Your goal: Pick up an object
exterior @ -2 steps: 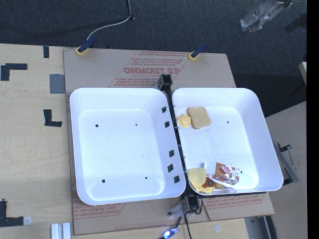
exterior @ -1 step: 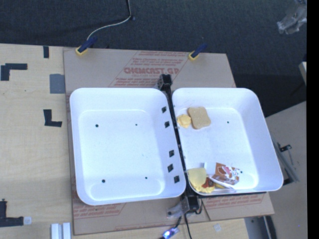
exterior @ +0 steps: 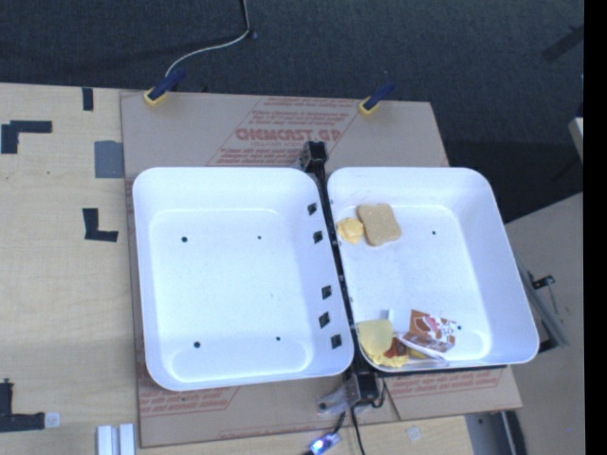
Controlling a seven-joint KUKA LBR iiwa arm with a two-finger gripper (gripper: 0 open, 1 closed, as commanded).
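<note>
Right bin (exterior: 474, 254) — tan slice (exterior: 378, 224) likely light and stiff, best pinched across its short edges; claw state cannot be told.

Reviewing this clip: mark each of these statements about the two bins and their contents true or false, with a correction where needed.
1. All the objects lie in the right bin. True.
2. The tan bread-like piece sits near the right bin's far edge, close to the divider. True.
3. The small yellow piece lies apart from the tan piece, in the opposite corner. False: it lies right beside the tan piece, on its left.
4. The red-and-white packet lies in the left bin. False: it is in the right bin, near its front edge.
5. A yellow item lies in the right bin's front left corner, next to the packet. True.
</note>
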